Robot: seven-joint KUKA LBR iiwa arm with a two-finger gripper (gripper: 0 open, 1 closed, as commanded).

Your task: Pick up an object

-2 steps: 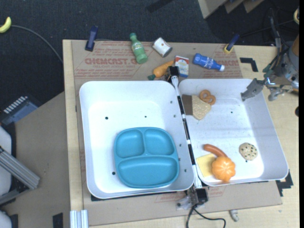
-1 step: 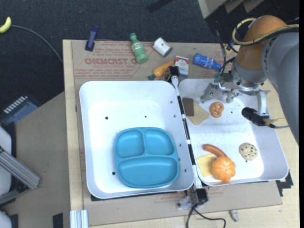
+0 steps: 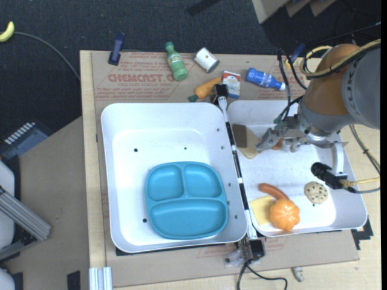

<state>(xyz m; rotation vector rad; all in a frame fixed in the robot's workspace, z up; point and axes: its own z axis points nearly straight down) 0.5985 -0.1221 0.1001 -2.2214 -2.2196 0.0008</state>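
Observation:
My gripper [image 3: 270, 141] hangs low over the back left part of the right bin [image 3: 351, 219], beside a brown flat piece [image 3: 240, 136] that lies against the bin's left wall. Towards the front of that bin lie an orange pumpkin [image 3: 285, 214], a yellow cheese slice [image 3: 259, 208], an orange-red sausage [image 3: 273, 191] and a speckled cookie [image 3: 315, 193]. These four sit well in front of the gripper and apart from it. A small orange bit shows just under the gripper, and I cannot make out what it is.
The left bin [image 3: 121, 162] holds a blue divided plate [image 3: 186, 199]. Behind the bins on the board lie a green bottle [image 3: 176, 62], a white can [image 3: 207, 59], a small carton [image 3: 230, 83], a blue bottle [image 3: 264, 78] and an orange carrot [image 3: 205, 89].

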